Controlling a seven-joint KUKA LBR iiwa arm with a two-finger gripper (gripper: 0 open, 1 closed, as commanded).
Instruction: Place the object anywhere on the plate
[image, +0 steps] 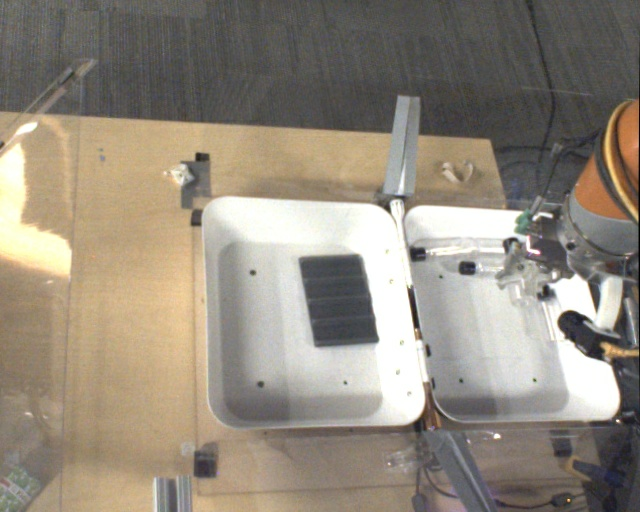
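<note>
A dark grey ribbed rectangular plate (339, 299) lies flat in the middle of the left bin (230, 390). In the right bin (500, 400), near its far wall, lies a clear, glassy object (458, 250) with small black bits at its ends; its outline is hard to make out against the white floor. My gripper (520, 270) hangs over the right bin's far right part, just right of that clear object. Whether it touches the object is too fine to tell.
The arm's orange band (618, 170) and grey wrist enter from the right edge. A grey metal post (402, 145) stands behind the seam between the bins. Black cable parts (585, 332) hang over the right bin's right rim.
</note>
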